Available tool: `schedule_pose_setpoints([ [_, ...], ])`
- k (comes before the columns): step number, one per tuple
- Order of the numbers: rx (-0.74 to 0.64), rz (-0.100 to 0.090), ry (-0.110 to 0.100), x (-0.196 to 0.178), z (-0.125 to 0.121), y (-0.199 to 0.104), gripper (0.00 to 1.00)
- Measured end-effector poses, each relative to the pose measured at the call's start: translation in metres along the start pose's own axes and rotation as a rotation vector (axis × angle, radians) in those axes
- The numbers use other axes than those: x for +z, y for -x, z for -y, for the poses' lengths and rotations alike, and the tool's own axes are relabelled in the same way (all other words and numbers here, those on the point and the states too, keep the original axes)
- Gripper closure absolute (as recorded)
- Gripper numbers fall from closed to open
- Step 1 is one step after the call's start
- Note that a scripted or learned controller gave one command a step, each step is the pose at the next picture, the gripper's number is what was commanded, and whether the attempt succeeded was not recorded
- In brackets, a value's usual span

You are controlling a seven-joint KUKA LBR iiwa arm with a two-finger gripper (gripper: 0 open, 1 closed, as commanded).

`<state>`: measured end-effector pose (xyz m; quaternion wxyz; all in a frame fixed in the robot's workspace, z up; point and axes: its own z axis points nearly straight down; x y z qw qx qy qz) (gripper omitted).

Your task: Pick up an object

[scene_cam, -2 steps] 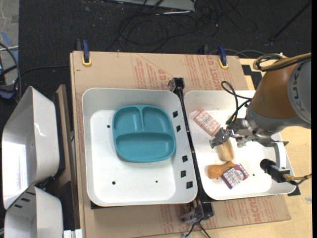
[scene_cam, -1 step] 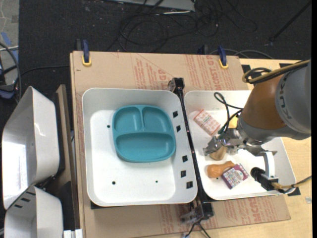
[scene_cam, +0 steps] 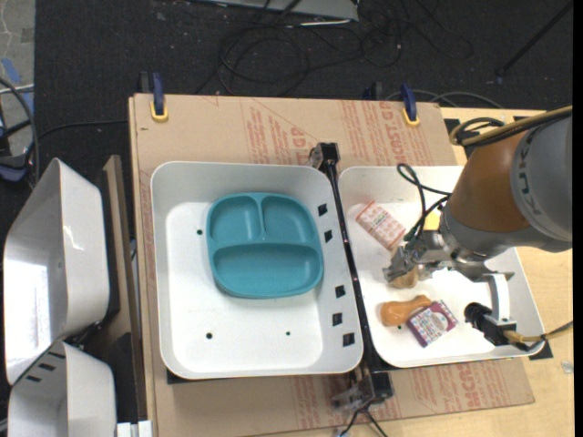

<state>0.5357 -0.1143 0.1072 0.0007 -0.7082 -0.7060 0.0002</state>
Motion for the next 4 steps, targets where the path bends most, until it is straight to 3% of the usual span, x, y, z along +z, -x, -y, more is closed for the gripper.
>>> schedule_pose_setpoints([
  [3, -0.005, 0.002, 0.006, -0.144, 0.003, 0.001, 1.0],
  [4, -0.006, 0.002, 0.004, -0.169, 0.002, 0.001, 1.0],
])
